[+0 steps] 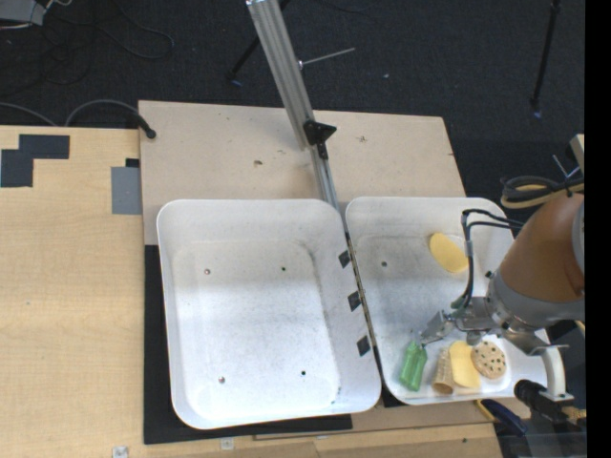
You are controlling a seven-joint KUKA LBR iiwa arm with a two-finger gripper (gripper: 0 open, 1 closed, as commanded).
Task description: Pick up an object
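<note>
The green bottle [413, 364] is lying in the right bin [401, 227], beside a yellow wedge [462, 364] and a cookie [490, 359]. The gripper [441, 326] is hovering just above, jaws apart and gripping nothing; grasping and lifting appear not yet done.

arm [544, 265] cut off at right, hiding right bin's [401, 246] far corner
</note>
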